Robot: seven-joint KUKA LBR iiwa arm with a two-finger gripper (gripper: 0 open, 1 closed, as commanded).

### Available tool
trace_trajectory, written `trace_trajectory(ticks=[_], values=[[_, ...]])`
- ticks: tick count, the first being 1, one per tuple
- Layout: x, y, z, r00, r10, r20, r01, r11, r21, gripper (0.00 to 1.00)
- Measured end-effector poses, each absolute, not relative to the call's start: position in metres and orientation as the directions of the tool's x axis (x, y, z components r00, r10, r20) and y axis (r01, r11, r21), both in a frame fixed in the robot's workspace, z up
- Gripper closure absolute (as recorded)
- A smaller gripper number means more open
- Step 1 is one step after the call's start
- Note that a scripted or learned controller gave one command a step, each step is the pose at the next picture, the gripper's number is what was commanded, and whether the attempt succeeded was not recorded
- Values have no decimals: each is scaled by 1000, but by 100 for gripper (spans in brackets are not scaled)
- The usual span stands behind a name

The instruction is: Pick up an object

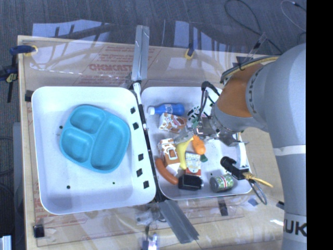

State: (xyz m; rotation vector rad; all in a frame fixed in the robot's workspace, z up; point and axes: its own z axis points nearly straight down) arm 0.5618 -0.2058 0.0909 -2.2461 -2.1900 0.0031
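Gripper [200,132] sits low mid-bin in your right bin [235,95], carrot [199,145] touching just below it; honestly can't tell about the jaws.

A tray [94,137] lies in the left bin [47,108]. Right of the tray, in the right bin [156,95], lie a bottle [167,109], banana [182,151] and can [223,182].

On my bench [78,53], the left bin [47,155] holds a blue divided plate [94,138] at frame centre-left. A blue clamp [21,50] grips the bench's upper-left edge.
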Motion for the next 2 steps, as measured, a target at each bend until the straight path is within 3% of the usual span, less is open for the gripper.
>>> trace_trajectory(ticks=[1,2], values=[[568,-208,160,407,914,0,914,-407,-4,0],[602,-199,111,357,934,2,934,-357,13,0]])
